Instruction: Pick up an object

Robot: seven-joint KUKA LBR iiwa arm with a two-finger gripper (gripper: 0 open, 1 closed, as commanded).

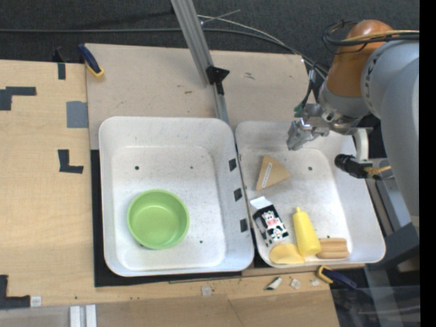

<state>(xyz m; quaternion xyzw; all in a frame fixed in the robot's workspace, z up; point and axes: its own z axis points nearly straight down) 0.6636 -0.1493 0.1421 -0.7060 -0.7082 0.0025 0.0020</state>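
Observation:
My gripper point(297, 139) hangs over the back of the right bin point(354, 203), its tip pointing down with nothing seen held in it. Just in front and left of it lies a tan wedge-shaped block point(272, 173). Nearer the front of that bin are a small black-and-white carton point(270, 223), a yellow bottle point(305, 231), a flat yellow piece point(286, 254) and a tan sausage-like piece point(332, 248). A green bowl point(158, 218) sits in the left bin point(119, 148), at its front left.
A slanted metal pole point(197, 43) rises behind the bins and ends near the seam between them. A blue-and-yellow clamp point(90, 60) lies at the bench's back left, and small bits point(293, 282) lie on the bench in front of the right bin.

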